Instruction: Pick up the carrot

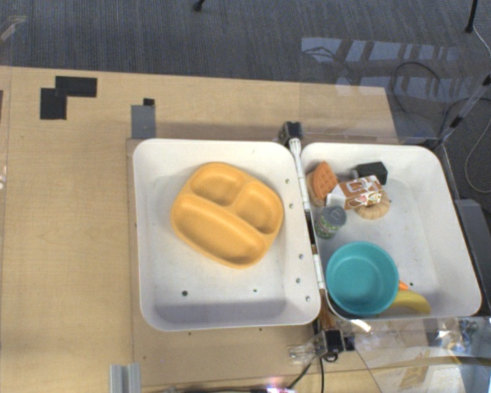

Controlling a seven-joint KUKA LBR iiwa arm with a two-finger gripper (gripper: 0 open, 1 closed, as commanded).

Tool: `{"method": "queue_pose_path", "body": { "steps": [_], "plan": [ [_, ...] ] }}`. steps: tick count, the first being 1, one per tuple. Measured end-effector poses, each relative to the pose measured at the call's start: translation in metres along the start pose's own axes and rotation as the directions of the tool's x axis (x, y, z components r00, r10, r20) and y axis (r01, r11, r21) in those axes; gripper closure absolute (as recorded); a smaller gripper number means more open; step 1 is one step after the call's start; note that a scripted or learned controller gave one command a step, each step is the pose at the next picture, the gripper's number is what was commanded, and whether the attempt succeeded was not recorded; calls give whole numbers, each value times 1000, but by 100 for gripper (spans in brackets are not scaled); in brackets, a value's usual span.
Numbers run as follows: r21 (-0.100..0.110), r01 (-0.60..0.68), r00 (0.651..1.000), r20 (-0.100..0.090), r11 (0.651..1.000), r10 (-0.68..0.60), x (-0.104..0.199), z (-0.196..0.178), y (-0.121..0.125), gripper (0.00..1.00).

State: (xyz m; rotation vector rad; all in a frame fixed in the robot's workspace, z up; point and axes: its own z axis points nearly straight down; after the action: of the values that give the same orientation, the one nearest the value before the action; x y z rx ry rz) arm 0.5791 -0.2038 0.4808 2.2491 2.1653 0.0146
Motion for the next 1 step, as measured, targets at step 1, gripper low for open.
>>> {"method": "queue_pose_path", "body": {
  "steps": [1],
  "plan": [
    [1, 1, 1000, 0, 1000, -1, 0, 0, 0, 0]
  ]
}}
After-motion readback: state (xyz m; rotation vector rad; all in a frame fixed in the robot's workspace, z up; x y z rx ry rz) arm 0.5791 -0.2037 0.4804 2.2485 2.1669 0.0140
